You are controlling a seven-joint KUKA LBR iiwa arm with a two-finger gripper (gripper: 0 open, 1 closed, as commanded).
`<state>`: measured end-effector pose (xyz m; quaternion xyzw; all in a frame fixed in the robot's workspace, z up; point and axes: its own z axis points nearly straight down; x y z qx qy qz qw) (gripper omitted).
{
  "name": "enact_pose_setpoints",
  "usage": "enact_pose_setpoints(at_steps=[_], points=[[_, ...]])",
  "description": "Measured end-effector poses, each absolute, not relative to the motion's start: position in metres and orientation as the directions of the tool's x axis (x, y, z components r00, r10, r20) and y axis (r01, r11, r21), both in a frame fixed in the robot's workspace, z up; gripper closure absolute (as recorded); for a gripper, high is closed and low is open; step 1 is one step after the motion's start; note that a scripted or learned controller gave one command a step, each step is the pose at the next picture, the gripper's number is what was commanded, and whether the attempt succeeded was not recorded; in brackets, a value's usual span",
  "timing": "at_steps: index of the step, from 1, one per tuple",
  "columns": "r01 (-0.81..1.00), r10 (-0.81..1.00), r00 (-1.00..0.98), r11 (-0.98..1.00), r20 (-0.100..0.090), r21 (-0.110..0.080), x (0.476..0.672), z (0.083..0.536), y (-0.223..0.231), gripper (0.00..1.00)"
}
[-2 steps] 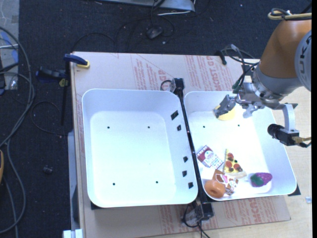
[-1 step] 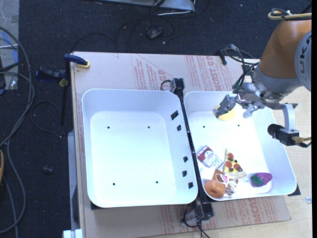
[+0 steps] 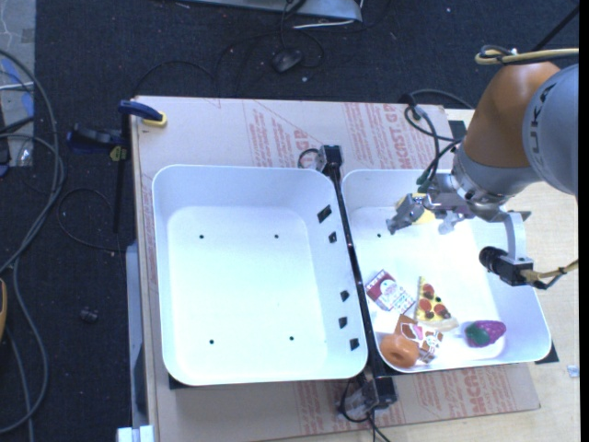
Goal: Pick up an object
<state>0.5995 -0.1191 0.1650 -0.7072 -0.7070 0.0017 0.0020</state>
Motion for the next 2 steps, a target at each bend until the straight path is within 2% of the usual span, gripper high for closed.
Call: enact_pose_setpoints(at_steps=[1,2], points=[[1.000,1.000,0.000,0.000,0.001,-0.006,0.600,0.102,-0.118,0.00],[1.000,1.000,0.000,0.000,0.000,-0.001,0.600,0.092,-0.117,0.00]])
